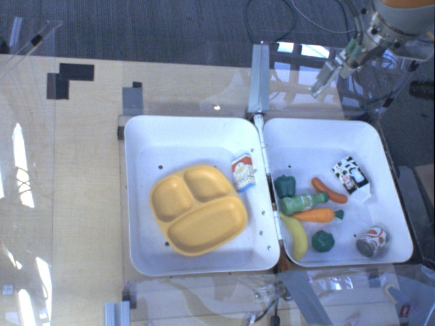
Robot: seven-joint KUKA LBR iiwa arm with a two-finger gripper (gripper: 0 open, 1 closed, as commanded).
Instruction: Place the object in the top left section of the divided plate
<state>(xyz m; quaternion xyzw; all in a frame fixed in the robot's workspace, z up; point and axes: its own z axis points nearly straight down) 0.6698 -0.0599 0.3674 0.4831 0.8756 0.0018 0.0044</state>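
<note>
Currently at the pre-grasp stage, by my reading: the gripper (326, 80) hangs above the bench at about 1 o'clock, outside the far edge of the right bin (384, 141), carrying nothing. Fingers look spread and released (the view is slanted, so I'm moderately confident).

The yellow divided plate (198, 210) sits in the left bin (136, 182), all three sections bare. The task does not name the object. Nearest the plate is a small red-and-white carton (242, 172), at the plate's 2 o'clock, just beside its rim and tilted. The right bin holds a green pepper (285, 185), carrot (316, 215), banana (294, 234), chilli (329, 189), a cow-patterned carton (349, 174) and a can (371, 242).

Next move calls for descent over one chosen item, fingers straddling it, closure, then carrying to the plate's top left section (168, 195), towards 9 o'clock.
</note>
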